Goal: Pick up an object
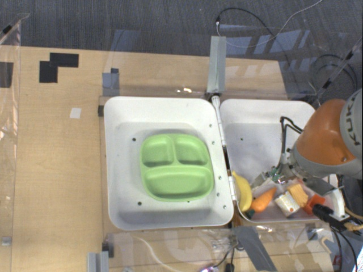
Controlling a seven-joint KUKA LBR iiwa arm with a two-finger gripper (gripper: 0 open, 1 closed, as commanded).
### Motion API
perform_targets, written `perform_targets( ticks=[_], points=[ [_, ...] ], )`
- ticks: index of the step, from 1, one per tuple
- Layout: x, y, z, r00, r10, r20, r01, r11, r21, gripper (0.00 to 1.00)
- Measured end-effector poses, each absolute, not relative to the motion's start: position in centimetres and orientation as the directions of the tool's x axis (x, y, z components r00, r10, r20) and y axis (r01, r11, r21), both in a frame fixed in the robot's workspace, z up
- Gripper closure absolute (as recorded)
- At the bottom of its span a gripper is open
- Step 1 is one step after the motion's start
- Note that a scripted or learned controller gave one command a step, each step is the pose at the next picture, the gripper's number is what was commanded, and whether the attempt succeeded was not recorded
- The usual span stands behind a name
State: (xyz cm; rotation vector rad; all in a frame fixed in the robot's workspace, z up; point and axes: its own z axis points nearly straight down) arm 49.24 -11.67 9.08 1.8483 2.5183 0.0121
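Note:
The right bin [249, 135] holds a small heap of toy food along its front wall. A yellow banana [244, 192] lies at the front left corner, with an orange carrot [264, 202] beside it. To their right are a white and tan piece [286, 204], a yellow block [298, 194] and a small red-orange piece [315, 202]. My gripper [274, 176] hangs low over this heap, just above the carrot and the white piece. The arm's orange band [323, 137] covers the bin's right side.
The left bin [122, 152] holds a green divided plate [176, 166] at its middle. A metal post [217, 67] stands behind the wall between the bins. Cables run behind and to the right of the right bin. Wooden bench top stretches to the left.

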Motion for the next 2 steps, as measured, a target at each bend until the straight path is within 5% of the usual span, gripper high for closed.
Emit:
perform_targets(
  ticks=[1, 2],
  points=[
    [49.4, -9.6, 9.3, -0.516, 0.856, -0.026, 0.856, 0.516, 0.018, 0.0],
    [49.2, -16.1, 9.0, -0.362, 0.932, -0.007, 0.932, 0.362, 0.014, 0.0]
  ],
)
